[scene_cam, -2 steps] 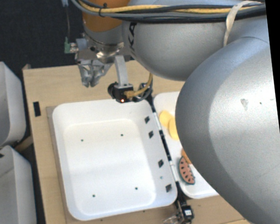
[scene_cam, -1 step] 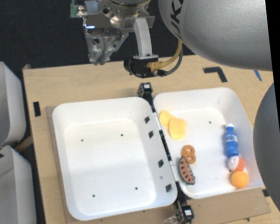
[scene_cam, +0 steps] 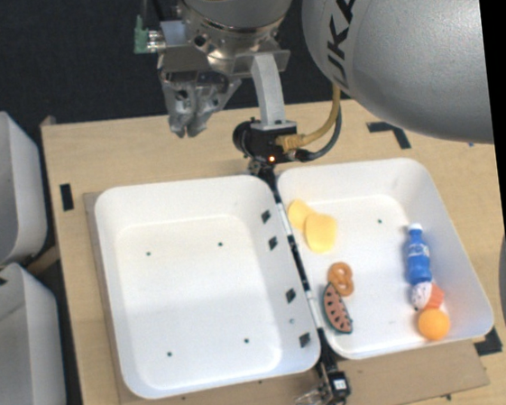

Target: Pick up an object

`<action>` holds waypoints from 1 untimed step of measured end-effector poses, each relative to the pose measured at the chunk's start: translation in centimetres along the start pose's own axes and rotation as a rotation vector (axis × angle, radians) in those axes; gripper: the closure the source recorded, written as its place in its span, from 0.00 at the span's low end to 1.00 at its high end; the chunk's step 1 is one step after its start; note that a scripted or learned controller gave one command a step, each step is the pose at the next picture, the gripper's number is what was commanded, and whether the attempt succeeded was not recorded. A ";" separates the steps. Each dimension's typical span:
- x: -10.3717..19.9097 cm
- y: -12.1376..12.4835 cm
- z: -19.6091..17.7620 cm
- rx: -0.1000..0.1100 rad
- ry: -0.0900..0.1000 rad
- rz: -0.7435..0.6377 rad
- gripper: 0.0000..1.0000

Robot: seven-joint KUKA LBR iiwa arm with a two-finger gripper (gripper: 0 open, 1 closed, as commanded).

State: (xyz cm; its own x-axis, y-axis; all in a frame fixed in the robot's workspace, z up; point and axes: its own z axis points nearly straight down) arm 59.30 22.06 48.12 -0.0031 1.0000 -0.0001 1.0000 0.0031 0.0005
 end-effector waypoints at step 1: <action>0.0 -2.3 16.5 0.018 -0.007 0.003 1.00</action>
